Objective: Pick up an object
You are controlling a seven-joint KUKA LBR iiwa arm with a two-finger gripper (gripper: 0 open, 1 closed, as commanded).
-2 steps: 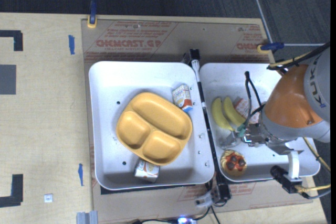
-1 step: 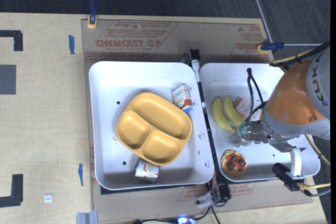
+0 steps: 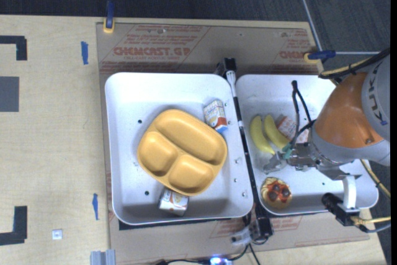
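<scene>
Camera view, looking down on a pale wooden desk [image 3: 49, 152] bearing two shallow white plastic bins side by side. Left bin [image 3: 118, 133]: large yellow three-compartment plastic tray [image 3: 181, 151], small red-and-white printed packet [image 3: 215, 113] just beside its upper right edge, crumpled silvery wrapper [image 3: 173, 202] tucked partly under its lower edge. Right bin [image 3: 366, 195]: pair of yellow toy bananas [image 3: 265, 133] near the inner wall, small round dish of red and dark fruit [image 3: 276, 191] below them, pale printed scrap [image 3: 286, 126] just beside the bananas. Grey arm with orange band [image 3: 347, 121] reaching in from the right, pincer [image 3: 279, 161] low over the right bin, between bananas and fruit dish, close to the bananas' lower ends. Cannot tell how wide the pincer stands or whether anything sits in it; metal parts blur together there. Likely target: the bananas. Best done by centring across the narrow width of one banana, descending straight, closing firmly, then lifting slowly. Worth avoiding: clipping the bin wall, nudging the fruit dish, pinching only a tapered tip likely to slip.
</scene>
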